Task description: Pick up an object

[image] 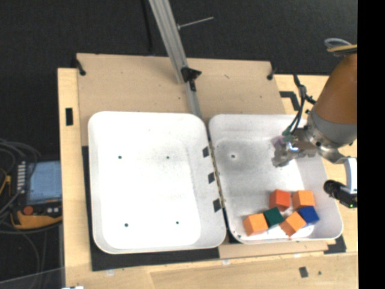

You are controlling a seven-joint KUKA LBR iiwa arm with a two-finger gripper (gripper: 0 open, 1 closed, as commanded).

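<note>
Blocks: we see a small cluster in the near right corner of the right bin [240,131]. There are four orange blocks, one green and one blue.
Orange blocks: one [281,198] and another [303,198] sit side by side at the top of the cluster; a third [255,223] lies at the left end, and a fourth [294,223] lies near the front wall.
Green block [274,216]: it is between the left orange one and the top ones, touching its neighbours.
Blue block [307,214]: it is at the right of the cluster, just beside the fourth orange one.
Gripper [283,155]: it hangs over the middle right of the right bin, well apart from the blocks, which lie nearer to the front. We see nothing between its fingers. Whether they are open or closed, we cannot tell, because the part is small and blurred.
Arm [337,101]: it comes in from the right, grey with the orange band above the wrist.
Left bin [147,179]: it stands just beside the right one, and both touch along the middle edge.
Bench [180,71]: it carries both bins.
</note>
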